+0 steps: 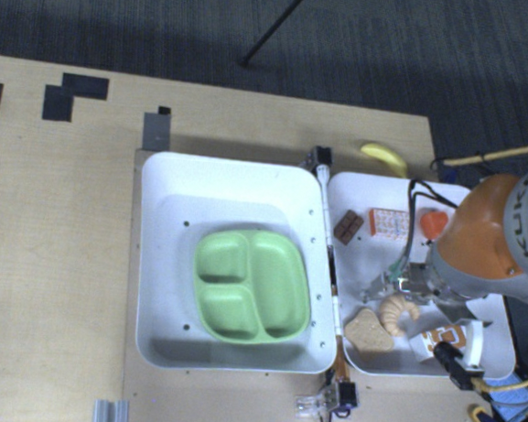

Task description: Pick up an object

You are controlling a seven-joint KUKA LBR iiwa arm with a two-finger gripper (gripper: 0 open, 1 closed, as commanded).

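The arm (505, 240) is reaching in over the right bin (362, 188), its grey body and orange band covering much of that bin's right half. The gripper (403, 284) is hanging low at the bin's middle, just above a croissant (397, 310) — but it is a small dark tangle of metal from this angle, and I cannot tell how it is set or whether it is touching the pastry. A slice of bread (369, 333) is lying just beside the croissant, toward the bin's near wall. A brown block (348, 226) and a red-and-white carton (389, 224) are sitting near the bin's far end; an orange thing (433, 222) beside them is half hidden by the arm. A white packet (459, 340) is poking out under the wrist, too covered to identify. Left of the right bin, the other bin is holding a green tray (252, 284).
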